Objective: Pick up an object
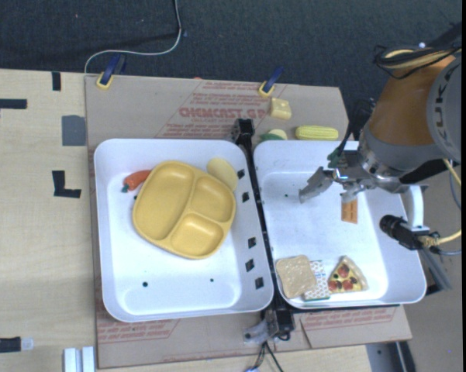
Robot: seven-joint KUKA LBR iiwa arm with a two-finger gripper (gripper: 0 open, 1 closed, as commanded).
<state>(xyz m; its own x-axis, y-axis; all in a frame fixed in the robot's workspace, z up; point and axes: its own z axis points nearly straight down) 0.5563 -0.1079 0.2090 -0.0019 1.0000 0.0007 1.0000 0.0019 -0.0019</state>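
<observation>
The gripper (331, 196) hangs over the right bin (407, 285), fingers spread wide and holding nothing — the pizza slice (346, 275) lies well below it, toast (296, 275) beside; the arm reaches in from the right.

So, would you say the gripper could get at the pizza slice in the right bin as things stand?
Probably yes: the pizza slice lies uncovered near the bin's front edge, and the gripper hangs over the same bin with bare floor between.

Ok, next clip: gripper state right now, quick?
Gripper: open, fingers spread wide, nothing between them; it is above the right bin.
</observation>
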